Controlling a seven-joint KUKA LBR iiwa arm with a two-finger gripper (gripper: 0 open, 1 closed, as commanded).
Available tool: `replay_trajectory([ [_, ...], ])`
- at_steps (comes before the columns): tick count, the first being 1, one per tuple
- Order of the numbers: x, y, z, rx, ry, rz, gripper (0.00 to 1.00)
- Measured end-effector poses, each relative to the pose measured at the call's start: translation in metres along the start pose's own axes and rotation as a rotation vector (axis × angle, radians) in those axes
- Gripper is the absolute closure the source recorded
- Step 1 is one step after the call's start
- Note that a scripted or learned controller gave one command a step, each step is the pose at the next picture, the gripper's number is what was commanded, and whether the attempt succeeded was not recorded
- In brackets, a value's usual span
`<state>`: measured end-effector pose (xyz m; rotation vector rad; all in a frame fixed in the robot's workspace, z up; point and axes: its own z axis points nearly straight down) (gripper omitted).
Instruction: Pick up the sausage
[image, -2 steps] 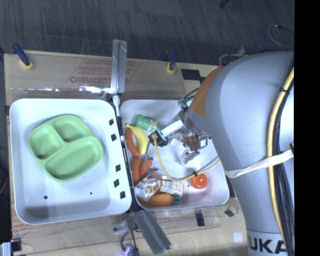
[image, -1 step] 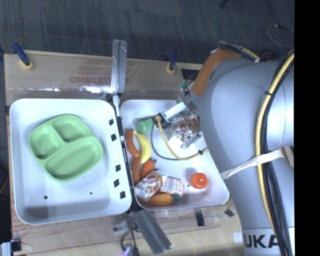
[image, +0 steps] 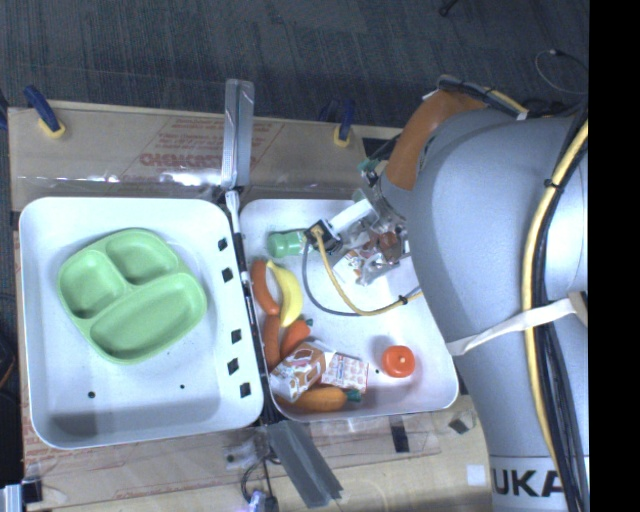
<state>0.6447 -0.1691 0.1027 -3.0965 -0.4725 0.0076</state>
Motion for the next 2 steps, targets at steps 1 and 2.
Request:
replay_trajectory([
  [1, 0.019, -0.131, -0.105, -0.009, 0.004, 0.012, 1.0],
  [2, 0.024, -0.237, -0.086, -0.007, 0.002, 0.084, 1.0],
])
